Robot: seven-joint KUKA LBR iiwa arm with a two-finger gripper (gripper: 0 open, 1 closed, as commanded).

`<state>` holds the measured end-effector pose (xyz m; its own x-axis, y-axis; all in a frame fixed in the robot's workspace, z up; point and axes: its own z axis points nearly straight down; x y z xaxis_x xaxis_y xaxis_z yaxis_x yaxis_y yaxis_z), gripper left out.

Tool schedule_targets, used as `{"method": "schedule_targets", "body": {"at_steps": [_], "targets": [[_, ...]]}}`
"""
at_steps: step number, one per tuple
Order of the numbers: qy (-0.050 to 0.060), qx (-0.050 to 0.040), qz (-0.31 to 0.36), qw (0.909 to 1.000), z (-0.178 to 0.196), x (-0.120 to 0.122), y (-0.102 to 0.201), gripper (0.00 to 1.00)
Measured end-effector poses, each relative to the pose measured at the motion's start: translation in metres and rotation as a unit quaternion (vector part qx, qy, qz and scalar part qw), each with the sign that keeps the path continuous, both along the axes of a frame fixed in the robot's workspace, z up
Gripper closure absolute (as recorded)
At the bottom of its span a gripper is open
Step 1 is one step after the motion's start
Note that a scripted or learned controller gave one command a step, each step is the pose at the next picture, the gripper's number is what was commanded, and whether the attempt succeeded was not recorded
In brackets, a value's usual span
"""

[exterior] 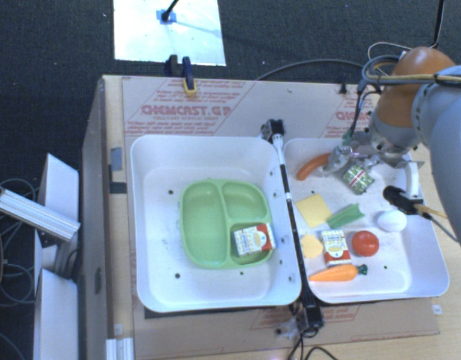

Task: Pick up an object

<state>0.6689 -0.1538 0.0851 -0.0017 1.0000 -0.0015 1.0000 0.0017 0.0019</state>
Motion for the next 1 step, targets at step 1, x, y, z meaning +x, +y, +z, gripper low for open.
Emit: {"method": "schedule_targets", "body": {"at_steps": [1], "targets": [[-0.001, -0.0002, 0.0, 1.0, 0.0006, 0.0004, -0.0117, 0.0]]}}
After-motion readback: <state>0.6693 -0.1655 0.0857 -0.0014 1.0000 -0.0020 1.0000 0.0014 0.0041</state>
